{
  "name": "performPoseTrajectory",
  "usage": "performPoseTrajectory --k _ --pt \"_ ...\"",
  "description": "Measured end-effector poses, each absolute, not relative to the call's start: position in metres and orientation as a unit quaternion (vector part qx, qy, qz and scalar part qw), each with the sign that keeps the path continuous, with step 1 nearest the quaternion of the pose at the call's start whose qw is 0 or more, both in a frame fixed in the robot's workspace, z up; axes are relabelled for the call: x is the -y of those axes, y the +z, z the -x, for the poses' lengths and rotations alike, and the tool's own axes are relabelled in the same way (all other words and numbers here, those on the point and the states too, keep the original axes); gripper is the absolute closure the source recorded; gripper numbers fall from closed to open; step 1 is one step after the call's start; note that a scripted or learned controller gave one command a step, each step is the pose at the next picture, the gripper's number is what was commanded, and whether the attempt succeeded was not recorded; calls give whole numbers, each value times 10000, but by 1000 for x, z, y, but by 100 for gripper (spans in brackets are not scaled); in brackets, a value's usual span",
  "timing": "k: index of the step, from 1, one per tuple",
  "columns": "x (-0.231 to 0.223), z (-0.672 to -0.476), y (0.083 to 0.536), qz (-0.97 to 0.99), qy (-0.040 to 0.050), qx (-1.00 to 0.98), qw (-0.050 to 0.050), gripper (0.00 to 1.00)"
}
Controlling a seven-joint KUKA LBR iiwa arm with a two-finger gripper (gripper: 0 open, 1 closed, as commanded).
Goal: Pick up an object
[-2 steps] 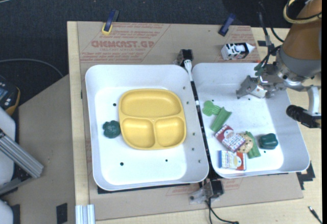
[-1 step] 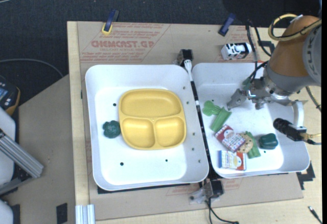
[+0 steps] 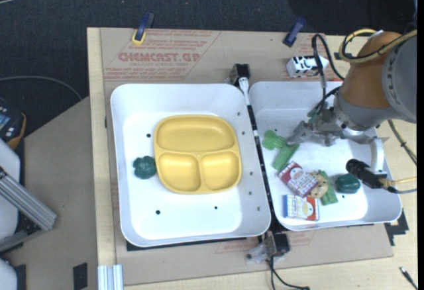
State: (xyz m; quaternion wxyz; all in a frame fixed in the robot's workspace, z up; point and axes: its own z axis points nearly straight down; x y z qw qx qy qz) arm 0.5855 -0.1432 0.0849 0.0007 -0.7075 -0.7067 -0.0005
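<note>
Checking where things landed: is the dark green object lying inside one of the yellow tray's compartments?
No, the dark green object lies on the left bin's floor, just outside the yellow tray.

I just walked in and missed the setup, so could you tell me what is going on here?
The grey and orange arm reaches into the right bin, its gripper low beside a green toy. Nothing visibly sits between its fingers. Small packets and a dark green piece lie nearby. The left bin holds a yellow divided tray and a dark green object.
</note>
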Motion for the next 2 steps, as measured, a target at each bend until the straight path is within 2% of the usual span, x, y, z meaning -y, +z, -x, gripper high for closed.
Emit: performPoseTrajectory --k 1,2 --pt "144 -587 99 7074 -24 7068 -27 100" --pt "140 -585 161 7068 -15 7074 -29 100"
